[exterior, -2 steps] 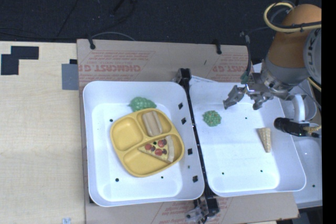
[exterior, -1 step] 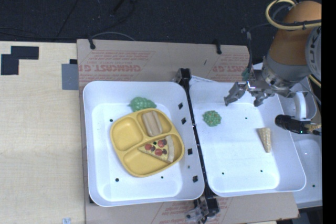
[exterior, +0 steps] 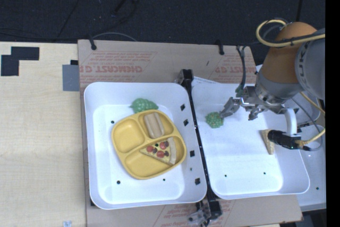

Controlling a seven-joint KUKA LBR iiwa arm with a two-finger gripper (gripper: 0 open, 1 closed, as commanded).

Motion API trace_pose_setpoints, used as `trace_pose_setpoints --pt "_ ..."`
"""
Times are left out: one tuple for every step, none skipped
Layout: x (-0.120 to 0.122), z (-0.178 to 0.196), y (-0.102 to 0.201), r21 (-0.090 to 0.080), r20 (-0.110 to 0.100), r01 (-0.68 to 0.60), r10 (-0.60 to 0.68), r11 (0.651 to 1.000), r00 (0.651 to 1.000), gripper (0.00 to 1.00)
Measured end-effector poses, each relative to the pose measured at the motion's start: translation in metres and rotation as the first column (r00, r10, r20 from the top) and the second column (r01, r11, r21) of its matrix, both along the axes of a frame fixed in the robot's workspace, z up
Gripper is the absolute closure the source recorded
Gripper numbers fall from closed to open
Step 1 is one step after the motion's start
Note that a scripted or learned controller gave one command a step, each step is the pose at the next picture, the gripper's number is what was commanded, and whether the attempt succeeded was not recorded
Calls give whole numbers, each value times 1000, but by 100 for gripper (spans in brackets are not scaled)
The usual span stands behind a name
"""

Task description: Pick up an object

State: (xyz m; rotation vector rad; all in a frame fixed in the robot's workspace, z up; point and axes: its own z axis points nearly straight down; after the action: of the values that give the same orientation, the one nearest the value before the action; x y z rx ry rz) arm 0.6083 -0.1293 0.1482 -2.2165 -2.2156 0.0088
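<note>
In the camera view, two shallow white bins are seen side by side on the table (exterior: 37,130), which is covered under the bins by a sheet of brown cardboard (exterior: 149,61). The left bin (exterior: 101,178) is occupied by a yellow divided plate (exterior: 127,138), set near its centre. A hot-dog-like toy (exterior: 154,124) is held in the plate's compartment at 1 o'clock, and a pizza slice toy (exterior: 161,150) lies in the compartment at 4 o'clock; the compartment at 9 o'clock is shown bare. A green leafy piece (exterior: 142,104) is seen touching the plate's rim at 12 o'clock. In the right bin (exterior: 249,178), a small green broccoli-like toy (exterior: 214,120) is found at about 10 o'clock of the bin's centre, near the divider between the bins. A tan wedge-shaped piece (exterior: 267,141) is placed at 3 o'clock in the same bin. The arm (exterior: 289,61) is seen entering from 3 o'clock, and its end effector (exterior: 241,106) hangs over the right bin, just beside the broccoli-like toy at its 2 o'clock. Whether the end effector is spread or pressed together cannot be told, and nothing is shown between its tips.
</note>
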Motion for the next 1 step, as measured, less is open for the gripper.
trace_pose_setpoints --pt "9 -56 2 5 8 -1 1 1000 1000 0"
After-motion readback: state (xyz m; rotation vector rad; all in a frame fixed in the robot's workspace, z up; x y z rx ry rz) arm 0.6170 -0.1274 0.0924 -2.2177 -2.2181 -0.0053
